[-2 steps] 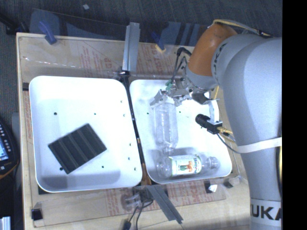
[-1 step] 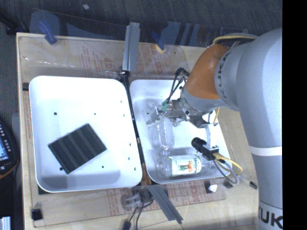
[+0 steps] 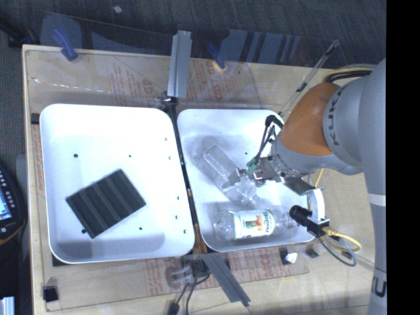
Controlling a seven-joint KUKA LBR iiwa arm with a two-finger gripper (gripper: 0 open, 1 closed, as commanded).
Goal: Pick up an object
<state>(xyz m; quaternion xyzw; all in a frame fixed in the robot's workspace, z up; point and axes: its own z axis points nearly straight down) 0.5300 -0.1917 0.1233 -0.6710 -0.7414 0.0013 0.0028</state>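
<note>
**In the right bin: gripper down among clear plastics**

In the right bin (image 3: 197, 126), white, shallow, rounded corners, glossy walls, lie three see-through items. A clear cup (image 3: 215, 161) lies on its side near the middle, long axis running upper-left to lower-right, smooth and almost colourless against the white floor. Just beside its lower-right end is a crumpled clear piece (image 3: 240, 188), shape hard to read. Along the near wall lies a clear bottle (image 3: 252, 224) on its side, long axis roughly left-right, label with green and orange print facing up, dark cap end toward the right.

Gripper (image 3: 252, 172) sits low over the crumpled piece, at the cup's lower-right end. Fingertips merge with the clear plastic; can't tell how far apart they are or whether anything is caught between them.

Arm enters from the right, grey casing, orange band (image 3: 308, 123) above the wrist, wrist angled down and left into the bin. Black cable loops along the wrist.

Left bin (image 3: 52, 130): same white tray, holds a flat black ribbed slab (image 3: 105, 203), rectangular, ridges parallel, rotated so its long axis runs lower-left to upper-right.
</note>
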